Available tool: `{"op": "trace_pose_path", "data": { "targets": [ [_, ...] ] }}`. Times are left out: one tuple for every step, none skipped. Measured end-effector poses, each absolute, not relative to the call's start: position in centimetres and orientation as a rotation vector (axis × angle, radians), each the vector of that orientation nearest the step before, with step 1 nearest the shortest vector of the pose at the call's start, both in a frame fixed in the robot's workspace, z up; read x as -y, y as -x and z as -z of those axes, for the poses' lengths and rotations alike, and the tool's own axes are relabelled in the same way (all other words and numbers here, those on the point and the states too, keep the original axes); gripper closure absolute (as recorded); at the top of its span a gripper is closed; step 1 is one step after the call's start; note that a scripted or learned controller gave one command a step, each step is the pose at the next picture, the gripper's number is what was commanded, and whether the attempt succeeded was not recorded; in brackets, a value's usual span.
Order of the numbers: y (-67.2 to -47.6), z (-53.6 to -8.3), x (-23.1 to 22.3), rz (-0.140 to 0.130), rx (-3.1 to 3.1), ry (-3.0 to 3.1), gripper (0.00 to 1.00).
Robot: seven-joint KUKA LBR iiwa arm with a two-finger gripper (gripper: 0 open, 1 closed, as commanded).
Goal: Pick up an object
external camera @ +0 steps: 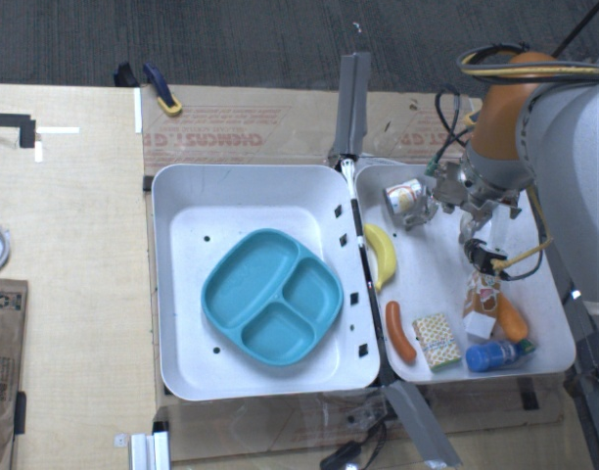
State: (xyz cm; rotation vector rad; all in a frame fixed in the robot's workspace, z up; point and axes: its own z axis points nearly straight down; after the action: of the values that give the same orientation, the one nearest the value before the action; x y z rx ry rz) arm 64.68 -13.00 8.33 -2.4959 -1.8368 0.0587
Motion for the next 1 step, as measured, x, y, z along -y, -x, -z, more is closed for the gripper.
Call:
{"op": "trace_pose_path", "data": {
  "targets": [
    [-64.58,-8.32,12.74,-0.065,1.785,2.536,0.00]
  ]
}}
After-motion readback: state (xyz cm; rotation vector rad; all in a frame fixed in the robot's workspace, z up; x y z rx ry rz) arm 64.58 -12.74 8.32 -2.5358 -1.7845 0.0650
